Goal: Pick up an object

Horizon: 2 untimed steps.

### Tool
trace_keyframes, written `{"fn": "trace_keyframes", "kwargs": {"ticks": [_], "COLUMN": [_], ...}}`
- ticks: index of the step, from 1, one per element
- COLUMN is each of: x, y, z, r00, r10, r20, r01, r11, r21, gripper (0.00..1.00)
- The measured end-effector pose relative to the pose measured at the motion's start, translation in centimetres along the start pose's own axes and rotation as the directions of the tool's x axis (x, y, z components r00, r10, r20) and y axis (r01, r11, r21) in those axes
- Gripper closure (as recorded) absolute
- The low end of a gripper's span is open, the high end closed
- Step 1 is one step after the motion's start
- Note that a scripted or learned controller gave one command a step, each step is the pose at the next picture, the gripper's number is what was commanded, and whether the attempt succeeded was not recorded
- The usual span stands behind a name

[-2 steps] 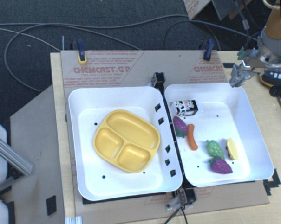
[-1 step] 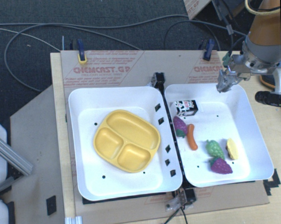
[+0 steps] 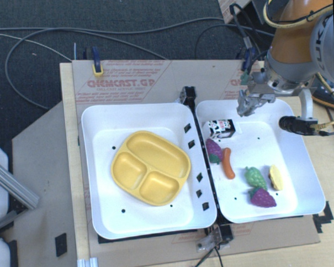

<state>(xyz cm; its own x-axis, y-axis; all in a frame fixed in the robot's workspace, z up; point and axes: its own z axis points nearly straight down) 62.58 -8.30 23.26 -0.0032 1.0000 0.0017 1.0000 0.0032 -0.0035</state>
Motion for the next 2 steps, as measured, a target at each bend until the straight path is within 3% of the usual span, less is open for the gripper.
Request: {"fn": "trace_keyframes", "kwargs": {"ticks": [2], "x": [11.3], "y": [-0.9], "z": [-1.2], "r00": [1.0], "r10": [-0.003], "r20": [-0.001], "r01": [0.003], "r11": [1.0], "r21": [-0.003], "gripper": [1.0]}}
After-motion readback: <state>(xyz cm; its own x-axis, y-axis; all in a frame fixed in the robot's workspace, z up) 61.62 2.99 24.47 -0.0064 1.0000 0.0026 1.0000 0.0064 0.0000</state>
